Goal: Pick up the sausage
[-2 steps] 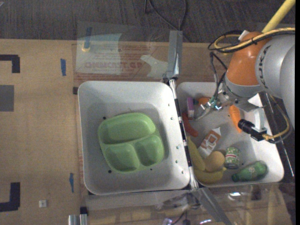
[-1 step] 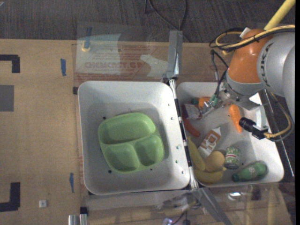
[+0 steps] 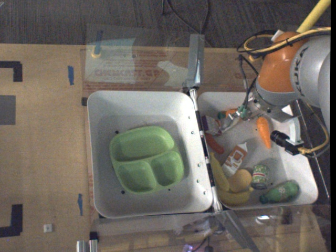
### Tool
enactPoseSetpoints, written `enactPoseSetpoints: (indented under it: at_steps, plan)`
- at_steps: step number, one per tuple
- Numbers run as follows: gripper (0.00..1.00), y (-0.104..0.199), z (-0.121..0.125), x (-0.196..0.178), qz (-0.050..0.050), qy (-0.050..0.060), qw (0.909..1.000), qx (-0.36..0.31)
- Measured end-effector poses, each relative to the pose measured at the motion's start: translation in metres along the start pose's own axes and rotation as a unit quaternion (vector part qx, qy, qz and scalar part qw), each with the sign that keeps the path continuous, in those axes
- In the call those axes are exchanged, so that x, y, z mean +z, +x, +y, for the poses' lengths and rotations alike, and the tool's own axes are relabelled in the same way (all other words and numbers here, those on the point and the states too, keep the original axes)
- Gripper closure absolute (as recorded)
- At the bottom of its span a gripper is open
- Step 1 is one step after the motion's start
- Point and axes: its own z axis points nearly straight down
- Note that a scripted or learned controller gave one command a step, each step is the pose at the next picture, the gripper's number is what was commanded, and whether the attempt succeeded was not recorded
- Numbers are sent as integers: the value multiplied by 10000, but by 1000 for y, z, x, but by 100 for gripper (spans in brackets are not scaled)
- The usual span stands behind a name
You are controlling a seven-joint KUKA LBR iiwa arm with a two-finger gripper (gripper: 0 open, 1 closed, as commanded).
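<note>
- Worktop (image 3: 42,140) of bare wood at the far left, carrying both bins.
- Left bin (image 3: 100,109) holds a green divided plate (image 3: 147,159), lying flat and well apart from the job.
- Divider rail (image 3: 202,140) between the bins; the sausage lies just right of it.
- Sausage (image 3: 214,143), small and reddish, lies at a slant near the left wall of the right bin (image 3: 310,188), just above an orange-and-white carton (image 3: 234,159).
- Below the carton: bananas (image 3: 223,185), a round yellowish fruit (image 3: 240,180), a small can (image 3: 259,176) and a green bottle (image 3: 280,191).
- Gripper (image 3: 231,117) hangs above the sausage and to its right, near but apart from it; whether the jaws are wide or narrow cannot be told, and nothing is seen between them.
- Carrot (image 3: 264,132) lies under the wrist, right of the gripper.
- To do it well, I judge: shift left and down over the sausage's middle, turn the jaws across its short width, and descend clear of the bin wall and carton, since crowding there could cause a miss.
</note>
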Motion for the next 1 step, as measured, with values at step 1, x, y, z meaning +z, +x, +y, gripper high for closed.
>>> enactPoseSetpoints:
  at_steps: [1]
  plan:
    - [0, 16, -22, 10, 27, -19, 9991, 416]
